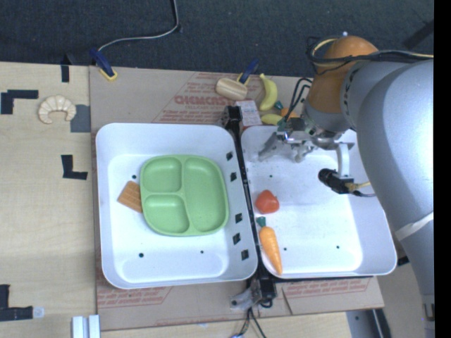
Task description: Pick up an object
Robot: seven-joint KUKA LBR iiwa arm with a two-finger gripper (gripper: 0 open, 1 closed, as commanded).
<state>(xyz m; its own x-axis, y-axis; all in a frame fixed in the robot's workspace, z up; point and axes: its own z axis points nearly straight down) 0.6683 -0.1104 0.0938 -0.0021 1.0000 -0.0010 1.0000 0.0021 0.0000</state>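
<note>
My gripper [284, 151] hangs over the far left part of the right bin [331, 245], its two grey fingers spread open with nothing between them. A red tomato-like ball [266, 202] lies in the same bin, nearer the camera than the gripper and by the bin's left wall. An orange carrot [270, 248] lies further forward along that wall. In the left bin [113, 153] a green divided plate [184, 194] rests, with a brown flat piece [130, 196] tucked at its left edge.
Behind the bins lie a banana [268, 94], a tan bread roll [231, 88] and a small box [248, 111]. A croissant [56, 109] sits on the bench at far left. The grey arm [394, 139] covers the right bin's right side.
</note>
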